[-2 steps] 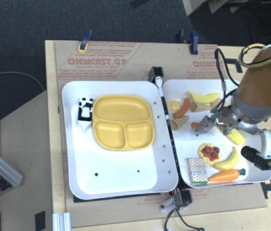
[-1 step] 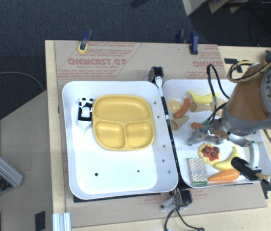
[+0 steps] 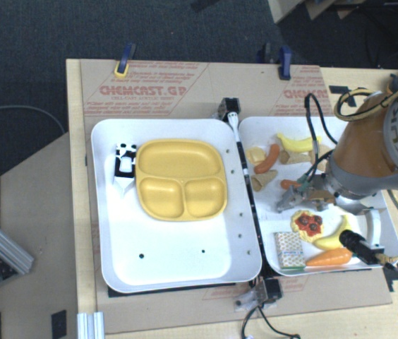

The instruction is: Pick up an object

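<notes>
grey gripper (image 3: 294,195) hangs low in our right bin (image 3: 389,221); whether it grips anything, we cannot tell. the pizza (image 3: 307,224) lies just below-right of it, nearest; the carrot (image 3: 328,258) lies crosswise further down.

Layout, referenced to the yellow three-compartment plastic tray (image 3: 182,178)

Tray sits in the left white shallow bin (image 3: 114,260). Right of it, the right white shallow bin (image 3: 269,260) holds toy food: yellow plastic banana (image 3: 296,144) at back, orange plastic carrot (image 3: 328,258) at front, small round toy pizza (image 3: 308,224) between them.
</notes>
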